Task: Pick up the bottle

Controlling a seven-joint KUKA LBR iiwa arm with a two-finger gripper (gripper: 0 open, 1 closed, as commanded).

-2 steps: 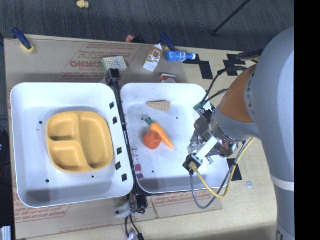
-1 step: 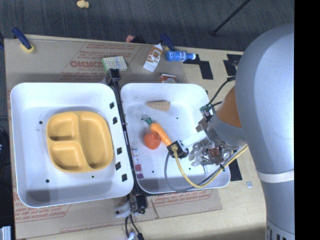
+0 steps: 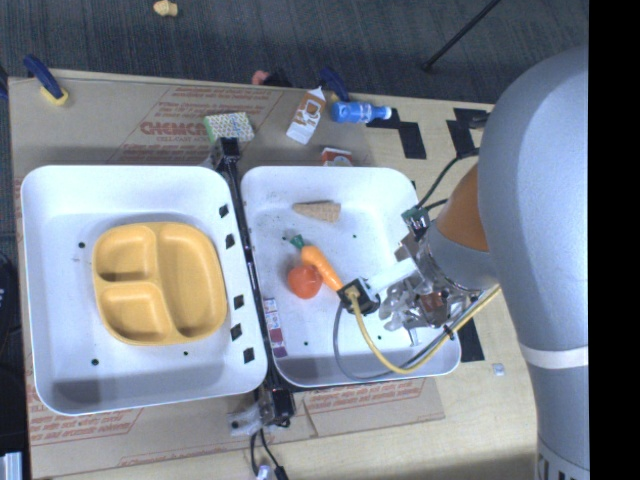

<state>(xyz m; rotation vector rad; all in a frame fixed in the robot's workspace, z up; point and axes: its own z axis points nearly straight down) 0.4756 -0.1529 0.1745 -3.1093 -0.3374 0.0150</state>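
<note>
Gripper (image 3: 418,306) is hanging low over the right side of the right bin (image 3: 372,184), close to that bin's right wall; its finger state cannot be made out under the wrist hardware, and nothing is visibly held. Blue bottle (image 3: 358,113) is lying on its side on the cardboard (image 3: 150,108) beyond the far rim of the right bin, outside both bins and well apart from the gripper. A small carton (image 3: 307,116) is lying just to the bottle's left, and a second small packet (image 3: 336,155) is sitting near the bin's far rim. Inside the right bin a toy carrot (image 3: 318,260) is resting against an orange ball (image 3: 305,281), with a tan wedge (image 3: 317,210) nearer the far wall; bare floor is showing around them. A yellow cable (image 3: 372,348) is looping along the near right corner. Left bin (image 3: 60,183) is holding a yellow divided tray (image 3: 158,280) at its centre, with open margin on all sides.
</note>
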